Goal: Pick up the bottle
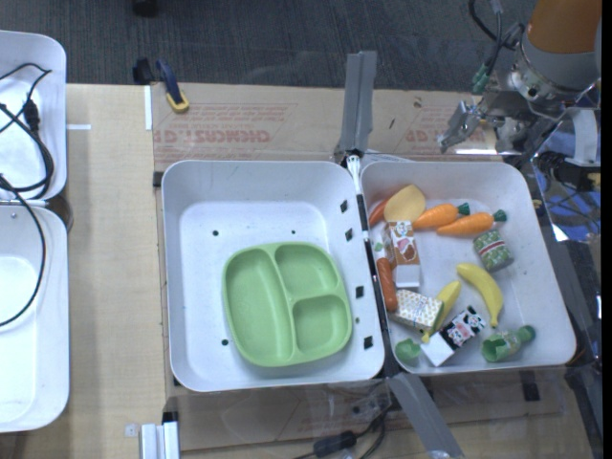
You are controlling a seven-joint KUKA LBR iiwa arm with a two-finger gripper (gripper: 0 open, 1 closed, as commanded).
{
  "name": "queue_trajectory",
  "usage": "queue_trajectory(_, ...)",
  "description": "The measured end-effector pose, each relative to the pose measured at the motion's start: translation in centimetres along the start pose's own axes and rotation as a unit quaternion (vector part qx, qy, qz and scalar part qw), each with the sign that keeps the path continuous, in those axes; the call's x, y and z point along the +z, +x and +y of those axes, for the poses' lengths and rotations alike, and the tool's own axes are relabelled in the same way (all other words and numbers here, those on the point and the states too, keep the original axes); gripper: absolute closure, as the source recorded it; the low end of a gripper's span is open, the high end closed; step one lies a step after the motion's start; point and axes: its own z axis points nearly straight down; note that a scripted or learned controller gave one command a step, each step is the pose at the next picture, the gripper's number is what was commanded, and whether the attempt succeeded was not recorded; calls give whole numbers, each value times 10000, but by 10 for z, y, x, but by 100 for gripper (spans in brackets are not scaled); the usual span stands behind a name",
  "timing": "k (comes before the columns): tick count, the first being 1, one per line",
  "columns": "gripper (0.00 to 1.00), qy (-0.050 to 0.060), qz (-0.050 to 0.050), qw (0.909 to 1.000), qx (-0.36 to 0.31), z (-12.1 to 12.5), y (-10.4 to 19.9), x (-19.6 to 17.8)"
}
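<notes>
Across the pale wooden desk we saw two white bins; the small green plastic bottle lay in the right bin's near corner. Above its far rim, the metal tool hung spread, holding nothing.

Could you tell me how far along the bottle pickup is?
Nothing looks done: the green bottle lies in the right bin, near its front corner. The gripper hangs above the bin's far rim, nothing visibly between its fingers. Reaching, grasping and lifting remain.
</notes>
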Motion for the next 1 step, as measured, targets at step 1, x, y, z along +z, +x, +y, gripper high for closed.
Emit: queue_trajectory(1,0,12,-5,9909,1346,-19,-20,39)
